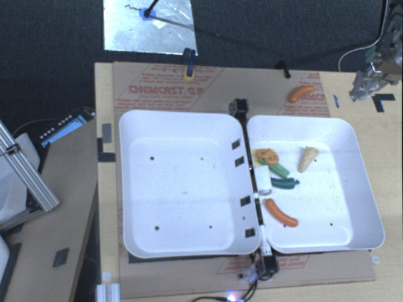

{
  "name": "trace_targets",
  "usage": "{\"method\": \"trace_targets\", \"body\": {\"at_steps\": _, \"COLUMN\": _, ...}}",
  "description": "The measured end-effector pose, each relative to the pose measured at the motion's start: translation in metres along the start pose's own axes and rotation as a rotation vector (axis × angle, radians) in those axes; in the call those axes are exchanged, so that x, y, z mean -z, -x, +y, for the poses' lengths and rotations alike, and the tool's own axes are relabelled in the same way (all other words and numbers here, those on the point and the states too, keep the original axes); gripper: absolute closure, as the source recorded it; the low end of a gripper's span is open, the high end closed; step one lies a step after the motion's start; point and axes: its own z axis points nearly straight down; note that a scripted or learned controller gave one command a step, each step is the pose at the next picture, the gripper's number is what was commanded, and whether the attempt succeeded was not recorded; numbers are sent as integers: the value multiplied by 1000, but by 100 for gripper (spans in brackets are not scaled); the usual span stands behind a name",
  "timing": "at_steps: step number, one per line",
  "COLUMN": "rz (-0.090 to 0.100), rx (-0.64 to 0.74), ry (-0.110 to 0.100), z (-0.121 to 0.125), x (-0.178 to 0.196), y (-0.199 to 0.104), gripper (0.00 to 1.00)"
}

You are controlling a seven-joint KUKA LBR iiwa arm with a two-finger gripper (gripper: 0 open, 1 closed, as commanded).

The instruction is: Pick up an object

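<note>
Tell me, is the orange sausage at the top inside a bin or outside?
Outside. The orange sausage lies on the bench board, beyond the far rim of the right bin.

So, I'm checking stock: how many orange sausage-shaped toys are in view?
2: one sausage lies in the right bin near its lower left; the other sausage lies on the bench above that bin.

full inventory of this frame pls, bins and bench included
white bins: 2, white, side by side on the bench
orange sausage: 1, orange, right bin, near its left wall
dark green piece: 1, dark green, right bin, above the sausage
light green piece: 1, green, right bin
orange ring-shaped piece: 1, orange, right bin, upper left
beige cone: 1, beige, right bin, upper middle
second orange sausage: 1, orange, on the bench behind the right bin
yellow clamp: 1, yellow and blue, bench's far edge
gripper: 1, grey, upper right, off the bins
</note>
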Motion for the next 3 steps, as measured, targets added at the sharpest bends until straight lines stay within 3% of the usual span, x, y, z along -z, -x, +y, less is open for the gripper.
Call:
{"method": "trace_targets", "body": {"at_steps": 1, "rz": -2, "rx": 10, "ry": 20, "z": 1, "x": 195, "y": -38, "gripper": 100}}
{"method": "trace_targets", "body": {"at_steps": 2, "rz": 2, "rx": 3, "ry": -3, "z": 1, "x": 135, "y": -21, "gripper": 100}}
{"method": "trace_targets", "body": {"at_steps": 3, "rz": 4, "rx": 7, "ry": -2, "z": -47, "x": 128, "y": -50, "gripper": 100}}
